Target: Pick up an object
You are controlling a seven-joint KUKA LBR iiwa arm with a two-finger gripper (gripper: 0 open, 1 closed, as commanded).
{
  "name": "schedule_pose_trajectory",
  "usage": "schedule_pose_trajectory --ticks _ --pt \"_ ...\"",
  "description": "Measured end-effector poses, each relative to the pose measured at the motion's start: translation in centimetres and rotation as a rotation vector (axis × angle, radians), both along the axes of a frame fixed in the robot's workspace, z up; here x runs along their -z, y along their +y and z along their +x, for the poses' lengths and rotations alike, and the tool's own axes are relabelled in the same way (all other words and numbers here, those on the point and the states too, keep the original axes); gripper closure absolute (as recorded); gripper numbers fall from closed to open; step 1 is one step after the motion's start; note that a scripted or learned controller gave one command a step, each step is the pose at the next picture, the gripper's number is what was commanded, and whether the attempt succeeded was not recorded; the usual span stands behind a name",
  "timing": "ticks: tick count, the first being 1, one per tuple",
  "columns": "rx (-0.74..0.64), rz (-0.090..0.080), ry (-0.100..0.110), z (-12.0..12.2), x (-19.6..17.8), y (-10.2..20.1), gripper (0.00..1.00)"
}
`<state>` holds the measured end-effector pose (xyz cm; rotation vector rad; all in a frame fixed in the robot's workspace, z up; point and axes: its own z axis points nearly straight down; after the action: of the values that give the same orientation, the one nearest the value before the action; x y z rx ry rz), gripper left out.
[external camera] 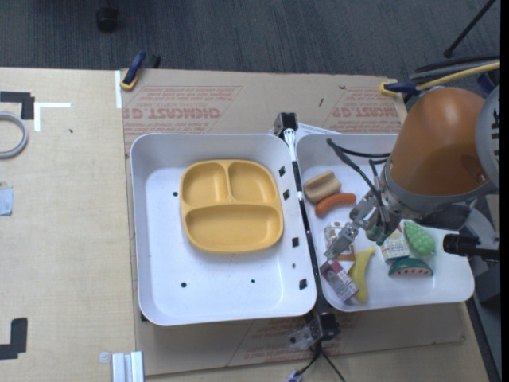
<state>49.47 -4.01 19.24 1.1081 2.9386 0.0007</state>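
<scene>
The right bin [413, 294] holds several small objects: a tan bun [321, 185], an orange sausage [335, 203], a yellow banana [362, 272], a small wrapped packet [339, 282], a carton [394, 247], a green leafy piece [420, 239] and a watermelon slice [410, 268]. My gripper [343, 241] hangs low over the middle of this bin, just above the banana and left of the carton. The arm's orange band [440, 143] covers the bin's far right part.
The left bin [159, 285] bears a yellow divided plate [231, 206]. A black clip row [297, 205] joins the two bins. Cardboard [207, 102] lies beneath them, with a blue-yellow clamp [133, 69] at its far left corner.
</scene>
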Motion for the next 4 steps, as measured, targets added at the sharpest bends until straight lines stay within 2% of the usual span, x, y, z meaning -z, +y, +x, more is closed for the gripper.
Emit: schedule_pose_trajectory --ticks 1,2,3,4 --pt "-0.093 0.000 -0.001 1.9 8.9 -5.8 0.00" --pt "-0.229 -0.002 -0.010 -0.4 9.7 -5.6 0.00" --pt "-0.316 -0.002 -0.010 -1.3 9.7 -5.7 0.00" --pt "-0.316 -0.002 -0.010 -1.3 9.7 -5.7 0.00"
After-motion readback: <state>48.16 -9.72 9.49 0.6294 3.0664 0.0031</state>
